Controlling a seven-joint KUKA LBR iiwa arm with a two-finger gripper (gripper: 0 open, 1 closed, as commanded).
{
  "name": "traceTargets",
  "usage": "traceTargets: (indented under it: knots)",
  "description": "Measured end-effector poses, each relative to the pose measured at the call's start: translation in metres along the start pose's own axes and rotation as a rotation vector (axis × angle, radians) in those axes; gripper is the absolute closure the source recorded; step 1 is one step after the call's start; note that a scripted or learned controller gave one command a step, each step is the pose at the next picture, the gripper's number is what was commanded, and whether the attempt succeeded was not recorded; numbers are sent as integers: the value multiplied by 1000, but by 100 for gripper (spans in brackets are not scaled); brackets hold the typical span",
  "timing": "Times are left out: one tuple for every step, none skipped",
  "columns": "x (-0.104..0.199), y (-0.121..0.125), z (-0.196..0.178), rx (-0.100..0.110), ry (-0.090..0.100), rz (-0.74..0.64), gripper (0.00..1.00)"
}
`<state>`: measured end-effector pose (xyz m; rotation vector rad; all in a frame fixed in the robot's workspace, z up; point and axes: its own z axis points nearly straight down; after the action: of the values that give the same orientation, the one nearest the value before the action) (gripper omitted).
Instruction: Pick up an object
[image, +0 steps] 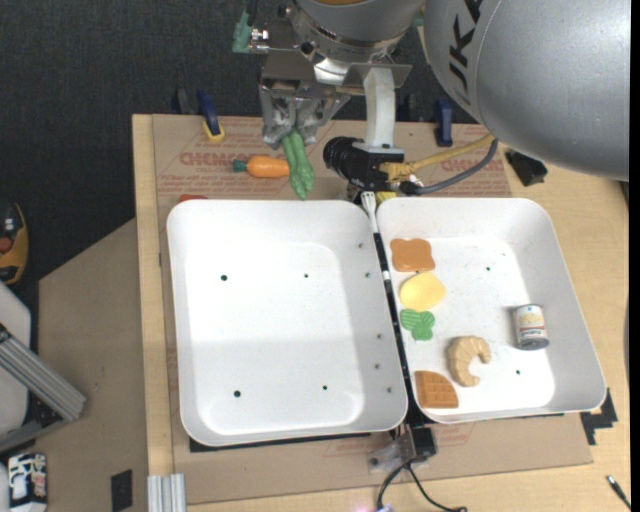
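Fingers of the gripper (290, 122) are closed on a green vegetable-shaped toy (298, 164), which hangs from them beyond the far rim of the left bin (190, 300), over the cardboard. The pick step therefore appears to be in hand, with the object lifted clear of both bins. Largest to smallest: the arm (540, 70) reaches in past the left bin's far right corner; the right bin (560, 260) adjoins the left bin and holds a toast slice (412, 254), a yellow disc (423, 292), a croissant (469, 359), a waffle (436, 389), a small can (530, 326) and a green leafy piece (418, 323). A toy carrot (266, 167) lies on the cardboard just beside the hanging toy. The next move likely calls for a steady carry, since the toy is gripped at its top end alone.
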<state>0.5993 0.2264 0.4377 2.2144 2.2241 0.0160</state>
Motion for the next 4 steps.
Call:
traceTargets:
  knots:
    - [-1, -45, -70, 0, 0, 1, 100]
    - [-1, -82, -101, 3, -1, 2, 100]
    - [-1, -81, -98, 8, -5, 3, 0]
    - [0, -81, -109, 4, -3, 1, 100]
